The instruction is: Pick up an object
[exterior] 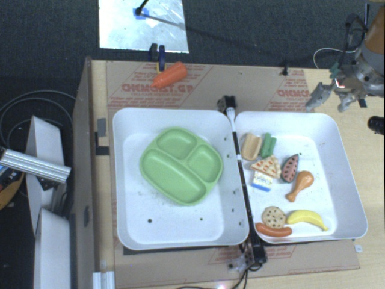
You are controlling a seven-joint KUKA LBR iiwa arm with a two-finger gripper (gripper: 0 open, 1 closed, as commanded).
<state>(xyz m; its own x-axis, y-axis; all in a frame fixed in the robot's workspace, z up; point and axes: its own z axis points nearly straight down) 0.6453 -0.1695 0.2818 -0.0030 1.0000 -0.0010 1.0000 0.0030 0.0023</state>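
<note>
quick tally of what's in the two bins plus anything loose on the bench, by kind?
Green divided plate, left bin: 1
Toy food pieces in right bin: 8, namely hot dog bun, green piece, pizza slice, watermelon slice, drumstick, cookie, banana, sausage
Blue-and-white piece: 1
Carrot, on bench: 1
Total: 11

Bright, even light overhead — both white bins [180,120] glow cleanly, nearly washed out along their rims. Strong glare on the shiny sheet [144,17] past the bench's far edge. Shadows stay soft and short, tucked under the green tray [180,164] at its near side. The dark floor reads grainy — focus is slightly soft throughout, softest toward the right edge.
</note>
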